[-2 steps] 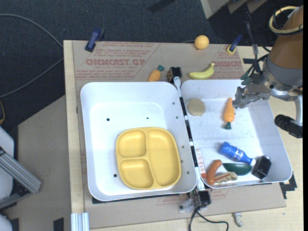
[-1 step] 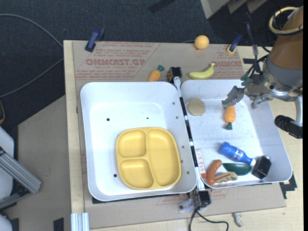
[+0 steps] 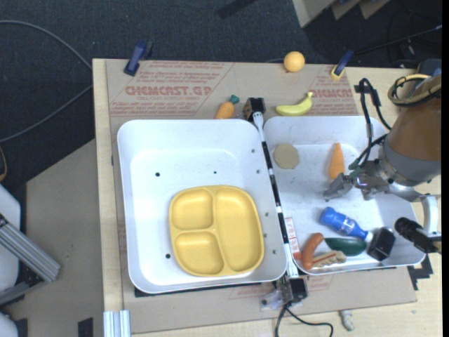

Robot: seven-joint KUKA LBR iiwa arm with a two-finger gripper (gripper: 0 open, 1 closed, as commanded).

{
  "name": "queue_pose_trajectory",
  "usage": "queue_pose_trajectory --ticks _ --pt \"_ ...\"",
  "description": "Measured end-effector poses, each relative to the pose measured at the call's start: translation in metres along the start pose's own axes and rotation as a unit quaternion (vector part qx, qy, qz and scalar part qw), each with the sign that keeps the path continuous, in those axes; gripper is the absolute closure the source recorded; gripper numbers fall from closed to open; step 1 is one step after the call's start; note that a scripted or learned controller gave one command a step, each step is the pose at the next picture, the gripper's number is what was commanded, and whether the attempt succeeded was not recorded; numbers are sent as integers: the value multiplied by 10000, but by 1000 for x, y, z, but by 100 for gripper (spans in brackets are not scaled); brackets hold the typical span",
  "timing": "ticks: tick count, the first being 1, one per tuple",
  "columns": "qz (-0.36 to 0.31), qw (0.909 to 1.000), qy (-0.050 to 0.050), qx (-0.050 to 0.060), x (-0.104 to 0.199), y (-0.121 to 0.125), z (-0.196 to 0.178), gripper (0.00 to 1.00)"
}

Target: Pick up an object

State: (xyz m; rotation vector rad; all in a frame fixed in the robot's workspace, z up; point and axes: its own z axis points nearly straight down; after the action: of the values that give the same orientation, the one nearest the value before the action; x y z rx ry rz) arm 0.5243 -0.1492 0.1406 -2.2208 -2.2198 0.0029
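My end effector (image 3: 342, 186) hangs open and empty between carrot (image 3: 337, 161) and blue bottle (image 3: 344, 222); I risk closing on nothing.

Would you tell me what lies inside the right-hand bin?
The right bin holds a tan disc, carrot, blue bottle, green item and sausage; the arm covers its right side.
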Motion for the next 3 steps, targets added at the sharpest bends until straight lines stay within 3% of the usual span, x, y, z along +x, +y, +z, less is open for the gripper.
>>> queue_pose_trajectory --ticks 1,2,3 --pt "-3 10000 4 -5 33 -32 57 0" --pt "1 10000 5 -3 22 -45 56 0" --pt "-5 10000 -8 -48 22 -43 45 100"
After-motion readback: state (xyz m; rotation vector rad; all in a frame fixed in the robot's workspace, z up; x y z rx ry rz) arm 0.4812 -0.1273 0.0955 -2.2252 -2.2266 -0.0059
